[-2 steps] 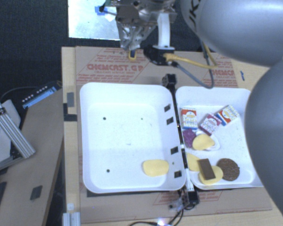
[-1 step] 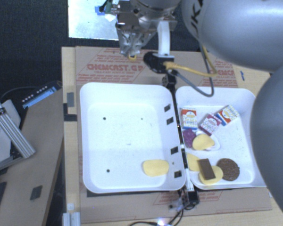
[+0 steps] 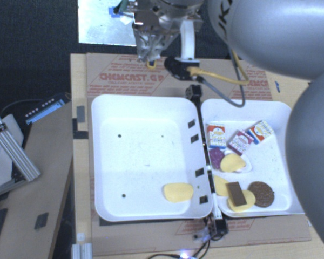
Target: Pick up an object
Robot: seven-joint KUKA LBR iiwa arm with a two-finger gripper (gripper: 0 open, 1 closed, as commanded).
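Camera view shows the claw high beyond both bins, its state I cannot tell, so it should descend straight over the lone yellow chip in the left bin.

At the top centre of the frame the gripper hangs above the cardboard behind the left bin. A yellow disc lies lower right in that bin; the right bin holds packets and cookies.
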